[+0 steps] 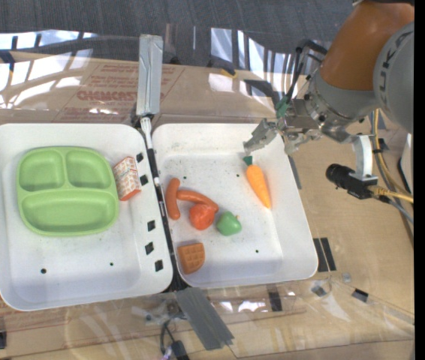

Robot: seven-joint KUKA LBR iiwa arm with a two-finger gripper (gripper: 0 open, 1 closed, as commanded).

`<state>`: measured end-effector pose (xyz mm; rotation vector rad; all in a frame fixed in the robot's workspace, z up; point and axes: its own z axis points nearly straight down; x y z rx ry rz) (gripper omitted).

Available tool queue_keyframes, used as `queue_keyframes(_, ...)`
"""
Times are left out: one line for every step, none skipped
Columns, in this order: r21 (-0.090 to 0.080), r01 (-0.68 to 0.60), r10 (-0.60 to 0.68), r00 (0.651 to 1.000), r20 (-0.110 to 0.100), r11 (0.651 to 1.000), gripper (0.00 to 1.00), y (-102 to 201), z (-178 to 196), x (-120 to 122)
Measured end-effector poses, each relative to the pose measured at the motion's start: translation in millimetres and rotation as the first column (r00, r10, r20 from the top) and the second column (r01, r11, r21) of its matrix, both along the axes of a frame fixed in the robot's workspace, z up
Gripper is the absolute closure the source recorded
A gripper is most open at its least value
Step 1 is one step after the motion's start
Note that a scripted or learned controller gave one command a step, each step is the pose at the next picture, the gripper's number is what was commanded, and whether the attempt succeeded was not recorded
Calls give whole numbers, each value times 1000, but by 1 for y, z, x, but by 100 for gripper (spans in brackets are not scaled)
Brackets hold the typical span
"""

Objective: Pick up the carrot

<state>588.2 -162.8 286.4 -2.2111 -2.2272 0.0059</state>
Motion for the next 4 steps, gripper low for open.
queue_keyframes(0,-9,9,1000,-2,1000,0,-44,-65,8)
queue_keyframes(0,-55,55,998,3,998,0,-46,-194,19)
queue_keyframes(0,-59,59,998,1,998,100,-45,-185,19)
queue_keyframes(1,-59,59,998,4,998,100,26,-74,-21)
